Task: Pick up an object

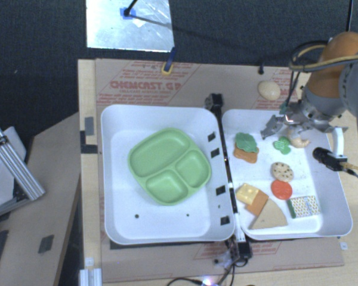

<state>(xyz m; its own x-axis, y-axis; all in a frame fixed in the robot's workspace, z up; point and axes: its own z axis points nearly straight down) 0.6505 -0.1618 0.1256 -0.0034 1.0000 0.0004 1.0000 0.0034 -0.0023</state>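
My gripper (pixel 278 127) hangs over the back of the right bin (pixel 334 219), at the end of the grey arm with its orange band (pixel 340 52). Just below it lie a small green toy (pixel 281 146) and a beige piece (pixel 298 140). To their left a green leafy toy (pixel 246 142) rests on a brown piece. Nearer the front lie a speckled cookie (pixel 281 171), a red disc (pixel 281 189), a yellow block (pixel 247 193), a tan wedge (pixel 268 218) and a patterned block (pixel 304 206). I see nothing held in the gripper.
The left bin (pixel 116 219) holds a green divided plate (pixel 169 165). A black divider with clips (pixel 224 159) runs between the bins. A beige ball (pixel 269 90) sits on the bench behind the right bin. A black part with a cable (pixel 326 157) hangs over that bin's right side.
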